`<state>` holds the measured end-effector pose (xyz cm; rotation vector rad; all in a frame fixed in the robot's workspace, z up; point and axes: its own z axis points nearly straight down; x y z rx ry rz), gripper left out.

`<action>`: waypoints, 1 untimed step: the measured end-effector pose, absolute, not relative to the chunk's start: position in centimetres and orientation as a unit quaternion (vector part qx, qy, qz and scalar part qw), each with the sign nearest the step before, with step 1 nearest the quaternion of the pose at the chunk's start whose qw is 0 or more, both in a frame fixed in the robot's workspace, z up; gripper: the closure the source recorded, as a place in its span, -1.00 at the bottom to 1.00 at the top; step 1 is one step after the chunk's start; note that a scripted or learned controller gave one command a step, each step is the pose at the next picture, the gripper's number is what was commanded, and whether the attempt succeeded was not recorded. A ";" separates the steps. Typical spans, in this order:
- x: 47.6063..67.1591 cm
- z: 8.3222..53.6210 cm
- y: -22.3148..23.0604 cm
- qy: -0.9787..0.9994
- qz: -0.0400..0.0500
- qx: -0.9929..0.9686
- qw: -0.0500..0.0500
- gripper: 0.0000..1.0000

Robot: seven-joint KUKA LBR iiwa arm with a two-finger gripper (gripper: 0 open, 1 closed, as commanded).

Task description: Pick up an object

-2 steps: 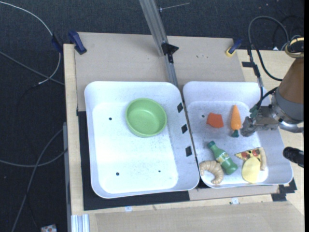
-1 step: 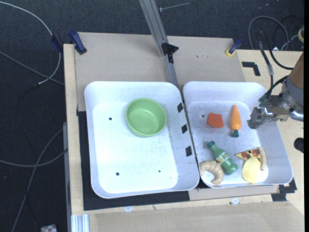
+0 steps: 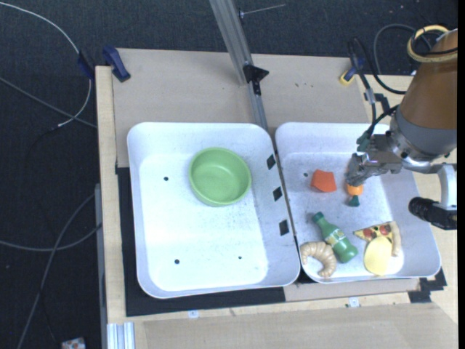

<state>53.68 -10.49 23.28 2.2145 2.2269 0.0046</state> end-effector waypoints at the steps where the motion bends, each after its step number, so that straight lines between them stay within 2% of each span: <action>1: 56.8 23.1 -5.7 0.709 0.002 0.705 0.000 1.00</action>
